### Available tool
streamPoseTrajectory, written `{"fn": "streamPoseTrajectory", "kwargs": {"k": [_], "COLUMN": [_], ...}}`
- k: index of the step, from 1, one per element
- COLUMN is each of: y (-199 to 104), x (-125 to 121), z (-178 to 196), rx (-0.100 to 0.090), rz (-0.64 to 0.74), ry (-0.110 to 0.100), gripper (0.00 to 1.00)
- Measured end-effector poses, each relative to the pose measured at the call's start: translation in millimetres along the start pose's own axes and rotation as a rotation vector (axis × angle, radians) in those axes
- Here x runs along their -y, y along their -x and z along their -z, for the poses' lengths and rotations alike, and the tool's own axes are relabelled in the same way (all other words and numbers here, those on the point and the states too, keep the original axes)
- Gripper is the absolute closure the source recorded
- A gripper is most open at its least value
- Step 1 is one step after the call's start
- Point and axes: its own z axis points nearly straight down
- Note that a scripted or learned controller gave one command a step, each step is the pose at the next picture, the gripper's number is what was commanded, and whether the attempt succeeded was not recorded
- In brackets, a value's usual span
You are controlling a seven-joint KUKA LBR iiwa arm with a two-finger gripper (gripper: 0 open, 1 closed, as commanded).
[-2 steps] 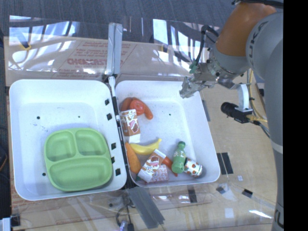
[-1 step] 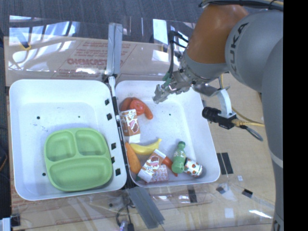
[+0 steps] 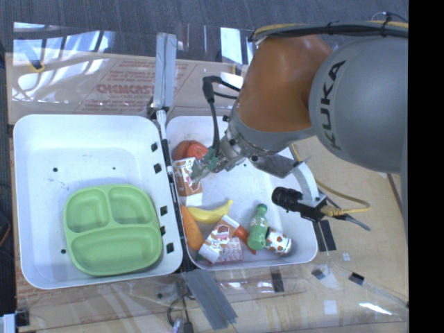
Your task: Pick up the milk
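Note:
A small white and brown-red milk carton [image 3: 186, 180] lies against the left wall of the right bin [image 3: 305, 252]. My gripper [image 3: 208, 162] hangs low at the carton's upper right corner, very close to it or touching it. The big grey and orange wrist covers the bin's back half. A second red and white carton [image 3: 222, 244] lies near the front wall.
A red round fruit [image 3: 191, 149] sits just behind the milk carton. A banana [image 3: 211, 211], a carrot [image 3: 193, 232], a green bottle [image 3: 258, 227] and a red-white pack [image 3: 279, 242] crowd the front of the right bin. A green divided plate [image 3: 111, 231] rests in the left bin [image 3: 41, 151].

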Motion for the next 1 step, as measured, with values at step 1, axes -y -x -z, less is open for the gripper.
{"fn": "streamPoseTrajectory", "kwargs": {"k": [1], "y": [-50.3], "x": [12.8], "z": [14.7], "rx": [0.001], "rz": [0.263], "ry": [0.000], "gripper": [1.00]}}
